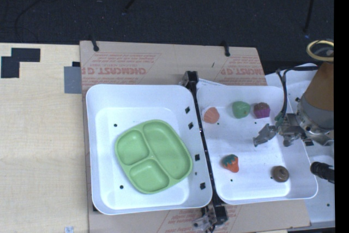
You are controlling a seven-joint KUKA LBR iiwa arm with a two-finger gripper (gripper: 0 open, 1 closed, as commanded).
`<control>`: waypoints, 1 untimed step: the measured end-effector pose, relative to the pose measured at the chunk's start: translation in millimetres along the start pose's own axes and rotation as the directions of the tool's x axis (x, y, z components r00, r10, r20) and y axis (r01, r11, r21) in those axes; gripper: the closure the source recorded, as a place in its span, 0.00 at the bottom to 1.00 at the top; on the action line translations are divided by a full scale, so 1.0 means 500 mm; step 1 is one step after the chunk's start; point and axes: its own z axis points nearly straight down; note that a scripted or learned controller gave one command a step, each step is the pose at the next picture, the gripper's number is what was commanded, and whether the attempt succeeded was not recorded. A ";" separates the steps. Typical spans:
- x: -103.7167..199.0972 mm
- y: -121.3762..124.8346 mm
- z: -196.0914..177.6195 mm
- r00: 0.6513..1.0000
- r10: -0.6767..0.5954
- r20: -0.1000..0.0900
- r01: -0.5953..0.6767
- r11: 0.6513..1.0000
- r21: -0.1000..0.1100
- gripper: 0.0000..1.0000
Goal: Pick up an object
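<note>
A: A pale wood counter (38,133) under a dark floor carries a cardboard sheet (163,65), and on that sit two white bins side by side. How should the arm (322,98) go about this pick?

B: The pincer (265,136) hangs over the right bin (256,193), well right of the divider (199,133) between the bins. It grips nothing; whether it is spread or closed cannot be told from this angle. No toy is chosen yet, so the step looks like the approach.

A: Which toy is the sensible target?

B: Probably the purple one (262,110), nearest the pincer and farthest from the divider in the back row. The green one (240,109) lies just beside it, nearly touching, so a descent there risks knocking both. The brown ring (281,173), toward the front and far from the divider, stands well apart from everything and seems the cleaner grab. The arm should come straight down, centred on the toy, then close and lift.

A: And the count?

B: Two bins. Five toys, all in the right bin: one pink (211,115) just beside the divider, one green, one purple, one orange with a green tip (231,162) near the divider at the front, one brown ring. One green tray (154,156) with three compartments lies in the left bin (109,101). One arm, one pincer.
</note>
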 end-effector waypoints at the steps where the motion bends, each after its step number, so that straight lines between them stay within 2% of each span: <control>1: 0.000 0.006 -0.015 1.000 -0.003 0.003 0.003 1.000 -0.014 0.00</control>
